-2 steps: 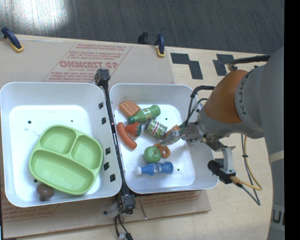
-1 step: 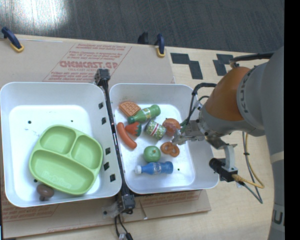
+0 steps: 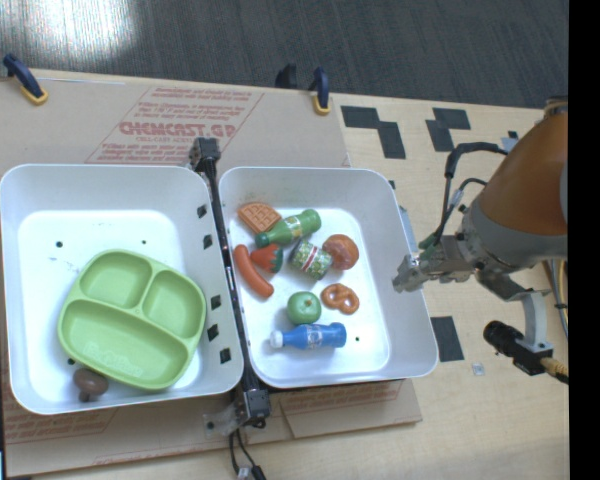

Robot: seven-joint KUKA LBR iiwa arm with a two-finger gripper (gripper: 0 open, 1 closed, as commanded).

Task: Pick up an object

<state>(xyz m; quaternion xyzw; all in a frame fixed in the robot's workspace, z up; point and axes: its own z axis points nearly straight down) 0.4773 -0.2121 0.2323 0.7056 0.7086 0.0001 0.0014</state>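
Observation:
The right bin [image 3: 405, 340] holds several toy foods: a waffle [image 3: 259, 215], a green bottle [image 3: 290, 228], a small jar [image 3: 310, 259], an orange-brown ball [image 3: 341, 251], a red sausage [image 3: 252, 271], a green apple [image 3: 303, 307], a pretzel [image 3: 339, 297] and a blue bottle [image 3: 310, 338] lying on its side. My gripper [image 3: 410, 273] hangs at the bin's right rim, to the right of the pretzel and the ball. Nothing shows in its grasp.
The left bin [image 3: 20, 198] holds a green divided plate [image 3: 132, 317] and a small brown object [image 3: 90, 383] in its near left corner. A black divider with clips [image 3: 218, 258] runs between the bins. Clamps [image 3: 320, 90] stand at the bench's far edge.

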